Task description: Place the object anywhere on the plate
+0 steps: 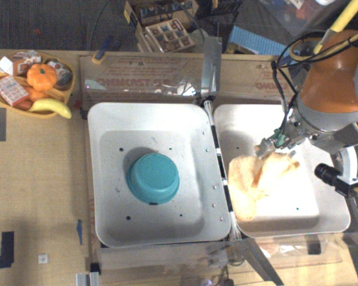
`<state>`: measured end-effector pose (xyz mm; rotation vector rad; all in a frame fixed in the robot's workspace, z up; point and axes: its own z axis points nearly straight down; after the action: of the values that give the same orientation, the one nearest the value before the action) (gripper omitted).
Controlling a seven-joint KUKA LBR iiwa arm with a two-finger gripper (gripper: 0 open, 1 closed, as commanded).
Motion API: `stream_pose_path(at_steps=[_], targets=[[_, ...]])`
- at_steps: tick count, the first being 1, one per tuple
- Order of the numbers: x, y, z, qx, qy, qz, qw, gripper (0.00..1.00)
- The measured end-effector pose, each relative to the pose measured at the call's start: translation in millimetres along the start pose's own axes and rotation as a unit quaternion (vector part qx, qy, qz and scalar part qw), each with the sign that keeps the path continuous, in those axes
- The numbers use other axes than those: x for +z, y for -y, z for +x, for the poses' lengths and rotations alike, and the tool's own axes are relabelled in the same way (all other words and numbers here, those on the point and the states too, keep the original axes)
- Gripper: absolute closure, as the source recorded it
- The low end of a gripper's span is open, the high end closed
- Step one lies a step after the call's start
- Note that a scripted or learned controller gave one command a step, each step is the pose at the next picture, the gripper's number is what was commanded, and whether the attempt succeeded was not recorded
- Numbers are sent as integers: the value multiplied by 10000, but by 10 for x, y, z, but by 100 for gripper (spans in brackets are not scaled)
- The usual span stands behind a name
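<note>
We saw two white bins side by side on the bench, and we started from the near edge. In the left bin [107, 130] a teal round dish [154, 178] sat face down, a little nearer than the middle of the bin floor and about midway between its left and right walls; this we took for the plate of the task. It lay flat, apart from every wall.

In the right bin [328, 216] a pale, cream-coloured object [250, 180] with an orange streak lay against the left wall, reaching toward the near left corner. It was blurred and washed out, so we could not tell what it was. Its long axis ran at a slant, from the near left corner up and rightward to the middle of the bin floor, where its far end pointed at the gripper.

The gripper [274, 146] hung over the far left part of the right bin, at the far end of the pale object and seemingly touching it. Whether its fingers were apart or together we could not tell, nor whether anything was between them.

Beyond the bins, at the far left corner of the bench, a basket [6, 97] held toy food, among it a small pumpkin [42, 76] and a banana [51, 106]
</note>
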<state>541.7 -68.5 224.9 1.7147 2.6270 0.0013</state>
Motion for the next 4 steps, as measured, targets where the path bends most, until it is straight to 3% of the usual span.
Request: stream_pose_path(at_steps=[1,2,3,4], targets=[[-92,-316,375,-1982,1,-11,9802,100],[-151,-530,819,-3885,3,-19,9214,100],[-199,-835,1261,-5450,4,-26,8384,100],[-86,-1116,1687,-5468,1,-29,8372,100]])
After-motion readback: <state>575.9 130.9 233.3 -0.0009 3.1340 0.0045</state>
